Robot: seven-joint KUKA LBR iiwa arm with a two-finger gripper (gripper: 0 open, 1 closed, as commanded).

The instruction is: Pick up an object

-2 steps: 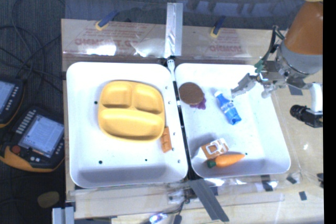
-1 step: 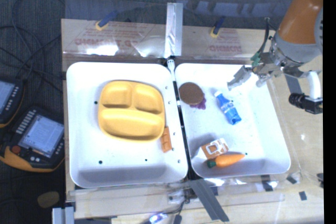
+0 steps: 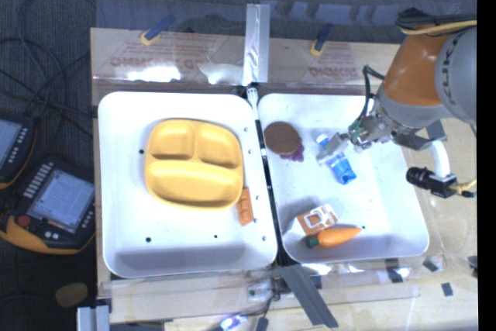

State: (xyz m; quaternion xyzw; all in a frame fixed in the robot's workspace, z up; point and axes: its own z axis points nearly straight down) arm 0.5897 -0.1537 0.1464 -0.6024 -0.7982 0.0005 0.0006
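In the right bin point(image 3: 387, 240) lie a blue-and-white packet point(image 3: 338, 165), a brown round disc on a purple piece point(image 3: 282, 139), a small orange-and-white carton point(image 3: 316, 219) and a toy carrot point(image 3: 336, 237). My gripper point(image 3: 337, 144) reaches in from the right and hangs low just above the upper end of the blue packet. The grey arm with its orange band point(image 3: 415, 74) covers the bin's upper right corner.
The left bin point(image 3: 124, 244) holds a yellow divided tray point(image 3: 194, 163) and a small orange piece point(image 3: 246, 207) by its right wall. A metal divider point(image 3: 254, 43) stands behind the bins. A pendant and cables lie on the floor at the left.
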